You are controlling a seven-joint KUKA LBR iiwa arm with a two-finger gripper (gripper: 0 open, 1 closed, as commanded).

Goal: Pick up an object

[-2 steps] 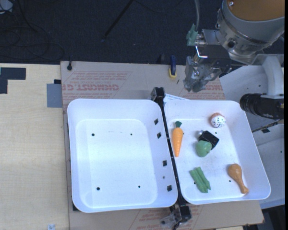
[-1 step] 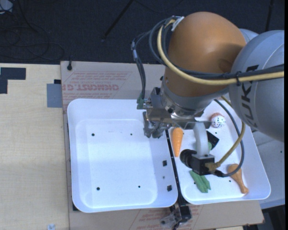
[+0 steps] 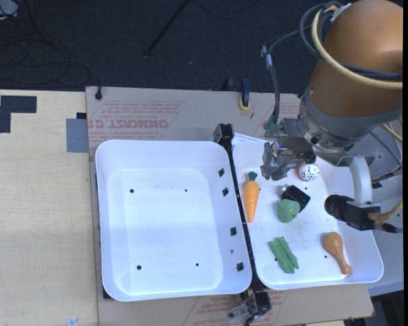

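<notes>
In the right bin (image 3: 367,274), the toy carrot (image 3: 251,199) is lying lengthwise close to the divider, its green top pointing toward the far rim. Just above and to the right of the carrot, the gripper (image 3: 279,163) is hanging over the bin floor, near the carrot's leafy end but not touching it. Its dark metal parts are blurring together from this angle, so I cannot tell how wide the claw is standing, and nothing is showing in its grasp.

To the right of the carrot, a round green toy (image 3: 287,211) is sitting with a small black block (image 3: 297,195) resting against its upper side. Farther right and a little higher than the carrot, a white speckled ball (image 3: 309,173) is peeking out beside the wrist. Below and to the right of the carrot, a green pea pod (image 3: 283,255) is lying at a slant. Well to the right of the carrot, near the bin's front corner, a tan drumstick (image 3: 338,251) is lying with its thick end toward the front.

To the left of the carrot, across the black divider clips, the left bin (image 3: 105,216) is sitting side by side with the right one. The grey and orange arm (image 3: 357,60) is looming above and to the right of the carrot.
</notes>
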